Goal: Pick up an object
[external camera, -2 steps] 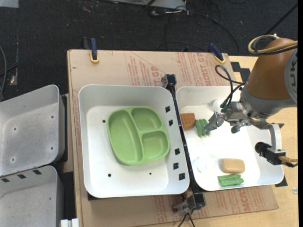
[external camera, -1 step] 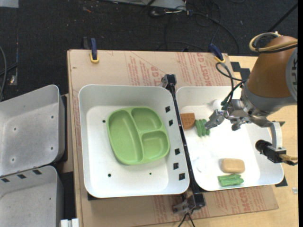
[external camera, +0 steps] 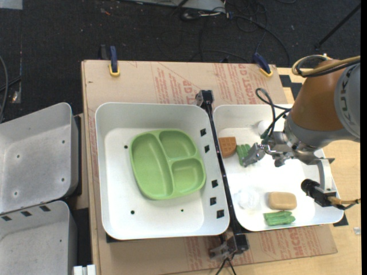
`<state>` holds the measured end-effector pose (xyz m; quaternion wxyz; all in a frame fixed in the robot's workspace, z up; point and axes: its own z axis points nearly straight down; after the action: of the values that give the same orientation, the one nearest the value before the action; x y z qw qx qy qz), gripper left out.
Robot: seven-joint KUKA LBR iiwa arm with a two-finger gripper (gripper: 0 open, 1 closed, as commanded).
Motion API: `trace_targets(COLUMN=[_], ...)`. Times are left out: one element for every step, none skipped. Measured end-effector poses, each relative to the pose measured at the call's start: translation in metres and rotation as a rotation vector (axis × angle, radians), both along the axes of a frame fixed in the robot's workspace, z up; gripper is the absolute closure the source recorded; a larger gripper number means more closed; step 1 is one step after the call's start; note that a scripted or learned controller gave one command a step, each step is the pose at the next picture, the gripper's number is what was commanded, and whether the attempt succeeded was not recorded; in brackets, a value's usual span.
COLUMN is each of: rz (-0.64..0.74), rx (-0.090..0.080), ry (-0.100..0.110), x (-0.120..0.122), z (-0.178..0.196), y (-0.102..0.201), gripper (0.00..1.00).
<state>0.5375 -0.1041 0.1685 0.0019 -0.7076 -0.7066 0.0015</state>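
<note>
Bench: a board (external camera: 149,76) of brown cardboard with red print, held at its far edge by two yellow-tipped clamps (external camera: 114,67), bearing two shallow white bins side by side.

Left bin (external camera: 109,125): holds a light green divided plate (external camera: 168,164) with three compartments, lying flat near the bin's middle.

Right bin (external camera: 241,114): holds several small things and the working end of the arm.

Arm (external camera: 327,105): grey with an orange band, reaching in from the right and hanging over the right bin's far right part.

Gripper (external camera: 250,155): low over the right bin's left half, its metal tip just beside a small dark green object; whether the fingers are spread or closed, I cannot tell from where I stand, and I see nothing plainly held between them.

Dark green object (external camera: 244,152): small, lying on the bin floor between the gripper tip and an orange-brown block, touching or nearly touching the tip.

Orange-brown block (external camera: 227,146): by the right bin's left wall, just left of the dark green object.

Tan rounded block (external camera: 282,200): in the near part of the right bin, well apart from the gripper.

Bright green piece (external camera: 279,217): long and flat, just in front of the tan block, by the near wall.

Pale clear item (external camera: 248,199): faint, left of the tan block; its kind cannot be made out.

Black fitting (external camera: 316,190): at the right bin's right rim.
</note>
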Motion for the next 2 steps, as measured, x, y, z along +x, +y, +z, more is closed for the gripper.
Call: trace_targets(rz=[0.000, 0.000], rx=[0.000, 0.000], ry=[0.000, -0.001], x=[0.005, 0.005], z=[-0.045, -0.078], y=[0.001, 0.002], gripper=[0.00, 0.00])
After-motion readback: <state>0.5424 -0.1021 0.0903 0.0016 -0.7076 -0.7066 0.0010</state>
